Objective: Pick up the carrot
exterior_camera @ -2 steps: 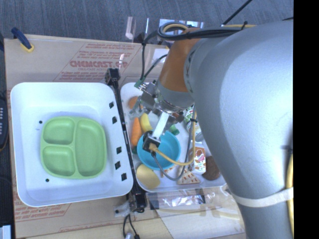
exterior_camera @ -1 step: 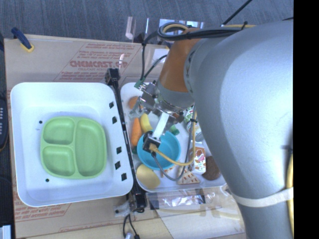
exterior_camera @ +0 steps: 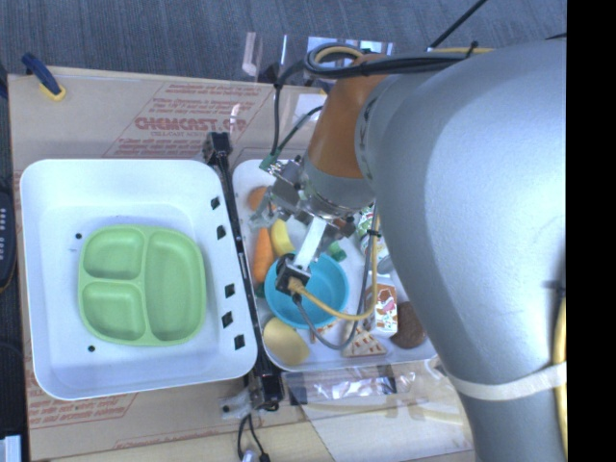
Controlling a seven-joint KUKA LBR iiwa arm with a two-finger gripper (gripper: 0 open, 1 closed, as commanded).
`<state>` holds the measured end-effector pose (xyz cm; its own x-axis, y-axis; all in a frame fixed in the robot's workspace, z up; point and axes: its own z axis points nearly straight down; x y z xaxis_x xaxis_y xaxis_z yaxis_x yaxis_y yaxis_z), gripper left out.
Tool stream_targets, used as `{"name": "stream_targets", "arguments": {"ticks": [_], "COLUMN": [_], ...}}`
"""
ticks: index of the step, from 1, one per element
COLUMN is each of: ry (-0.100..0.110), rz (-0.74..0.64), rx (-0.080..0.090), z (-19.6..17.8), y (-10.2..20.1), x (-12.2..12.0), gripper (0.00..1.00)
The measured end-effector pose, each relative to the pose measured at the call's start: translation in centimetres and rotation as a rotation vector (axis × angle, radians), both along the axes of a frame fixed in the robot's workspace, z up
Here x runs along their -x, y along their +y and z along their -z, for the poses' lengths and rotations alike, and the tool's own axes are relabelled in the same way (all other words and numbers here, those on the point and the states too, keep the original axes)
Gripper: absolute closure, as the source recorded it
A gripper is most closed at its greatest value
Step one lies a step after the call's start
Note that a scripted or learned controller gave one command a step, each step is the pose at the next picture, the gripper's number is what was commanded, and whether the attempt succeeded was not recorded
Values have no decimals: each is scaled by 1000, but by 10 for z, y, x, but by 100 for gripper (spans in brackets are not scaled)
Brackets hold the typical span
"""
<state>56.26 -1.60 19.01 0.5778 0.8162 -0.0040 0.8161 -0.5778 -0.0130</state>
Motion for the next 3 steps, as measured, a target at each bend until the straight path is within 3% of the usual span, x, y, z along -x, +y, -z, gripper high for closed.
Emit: {"name": "stream_targets", "arguments": {"ticks": [1, 2, 3], "ry": [4, 1, 3], "rz": [-3, 261, 371], "rx": [3, 7, 7], "z": [0, 0, 0], "y": [4, 17, 112], "x": [62, 7, -29], "gripper": [0, 0, 0]}}
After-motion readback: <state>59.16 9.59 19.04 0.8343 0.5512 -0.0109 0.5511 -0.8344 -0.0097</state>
